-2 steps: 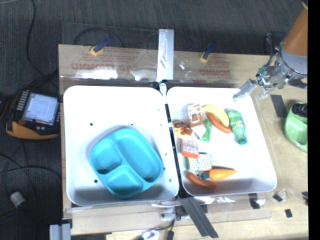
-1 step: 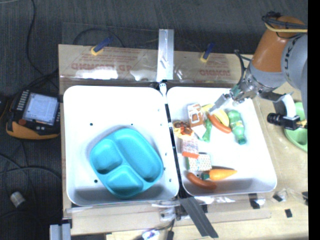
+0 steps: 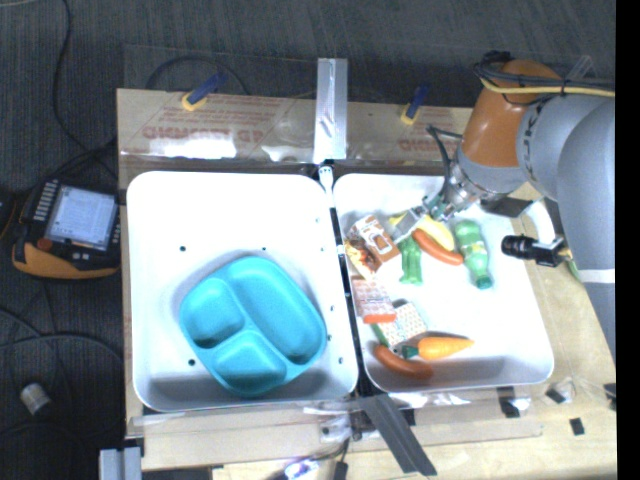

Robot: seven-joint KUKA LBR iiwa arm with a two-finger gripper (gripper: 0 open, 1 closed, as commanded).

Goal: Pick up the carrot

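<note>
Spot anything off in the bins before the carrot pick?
Nothing spilled or damaged. The right bin is a loose jumble; the carrot lies near the front wall against a red sausage. The gripper sits farther back, over other items. The blue tray sits askew.

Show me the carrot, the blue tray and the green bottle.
carrot point(image 3: 441, 347): camera view, middle of its orange body.
blue tray point(image 3: 283, 313): camera view, floor of its large compartment.
green bottle point(image 3: 473, 251): camera view, middle of its body.
</note>
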